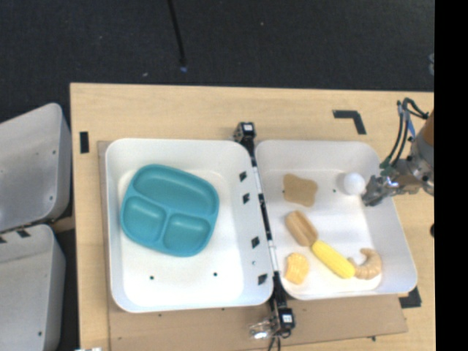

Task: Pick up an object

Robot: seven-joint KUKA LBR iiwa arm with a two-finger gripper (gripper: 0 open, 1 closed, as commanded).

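**2 bins, 5 small objects in the right one**

5 food-like objects lie in the right bin (395,269): a flat tan piece (300,189) near its upper middle, a white ball (353,183) beside the upper right wall, a brown bread-like roll (301,227) at the centre, a yellow corn cob (333,259) just below the roll, a yellow lumpy piece (296,268) at the lower left, and a pale shrimp (368,264) touching the cob's right end. The left bin (117,284) holds 1 teal divided plate (170,210). Both bins sit on the wooden tabletop (183,108). The end effector (377,189) hangs at the right bin's right wall, just beside the ball; whether it is wide or narrow, I cannot tell.
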